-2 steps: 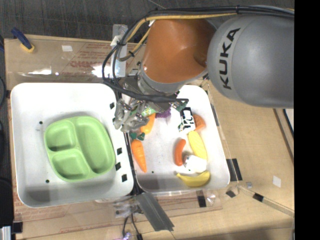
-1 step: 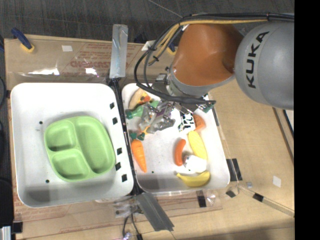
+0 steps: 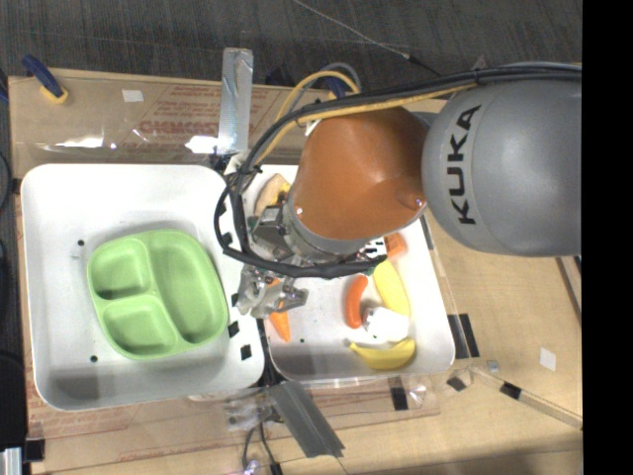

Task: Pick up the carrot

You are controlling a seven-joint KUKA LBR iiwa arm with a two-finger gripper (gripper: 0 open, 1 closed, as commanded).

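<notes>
Fingers of the gripper [image 3: 265, 297] hang low in the right bin [image 3: 435, 310]; I cannot tell if they pinch anything. One orange carrot [image 3: 280, 325] pokes out just under them. No lift shows yet.

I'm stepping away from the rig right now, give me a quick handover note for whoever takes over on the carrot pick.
Gripper: low in the right bin, near its left wall; finger state can't be read from this view.
Carrot: small orange piece lying on the bin floor just below the gripper; not seen between the fingers.
Also in the right bin: a second orange piece, a banana.
Left bin holds the green divided tray.
Done: approach. Left: grasp, lift.
</notes>
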